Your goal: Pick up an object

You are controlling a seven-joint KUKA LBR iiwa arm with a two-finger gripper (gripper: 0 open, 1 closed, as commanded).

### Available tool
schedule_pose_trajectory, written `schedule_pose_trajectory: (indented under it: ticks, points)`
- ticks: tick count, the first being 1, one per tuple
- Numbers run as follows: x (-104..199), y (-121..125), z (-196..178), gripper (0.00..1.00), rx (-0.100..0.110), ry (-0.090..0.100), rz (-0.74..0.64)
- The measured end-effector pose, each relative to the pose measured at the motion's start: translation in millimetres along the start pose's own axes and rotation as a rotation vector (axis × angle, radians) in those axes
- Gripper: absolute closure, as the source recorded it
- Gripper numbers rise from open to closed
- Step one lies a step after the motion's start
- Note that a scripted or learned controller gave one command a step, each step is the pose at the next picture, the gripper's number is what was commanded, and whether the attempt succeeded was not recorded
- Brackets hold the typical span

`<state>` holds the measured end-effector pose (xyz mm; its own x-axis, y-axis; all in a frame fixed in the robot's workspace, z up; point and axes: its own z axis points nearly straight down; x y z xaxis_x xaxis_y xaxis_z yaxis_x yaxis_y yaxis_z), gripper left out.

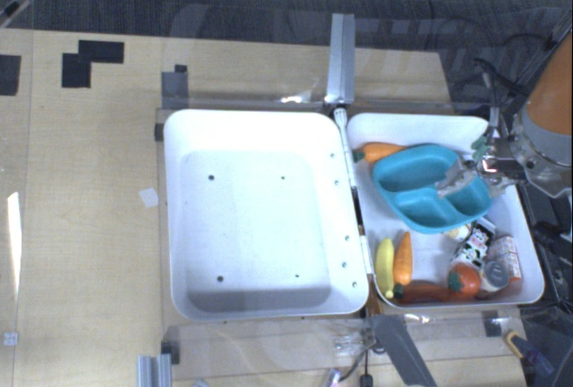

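A blue two-compartment dish (pixel 428 186) lies tilted in the right bin (pixel 512 269). My gripper (pixel 458 181) reaches in from the right and sits at the dish's right rim, its fingers astride that rim. An orange carrot (pixel 380 150) pokes out behind the dish. Along the bin's front lie a yellow banana (pixel 385 264), an orange carrot-like piece (pixel 404 258), a brown sausage-like piece (pixel 425 291), a red tomato (pixel 464 279), a small can (pixel 503 267) and a black-and-white item (pixel 477 241).
The left bin (pixel 255 206) sits beside the right one, parted by a shared rim. A metal post (pixel 341 58) stands behind the bins. Cables hang at the far right by the arm (pixel 548 121).
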<state>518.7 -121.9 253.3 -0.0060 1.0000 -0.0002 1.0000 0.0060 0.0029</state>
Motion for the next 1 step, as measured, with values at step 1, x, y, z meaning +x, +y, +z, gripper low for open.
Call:
schedule_pose_trajectory:
  ticks: [1]
  points:
    - [35.2,-12.2,-67.9,0.0,-0.004,-0.001,0.001]
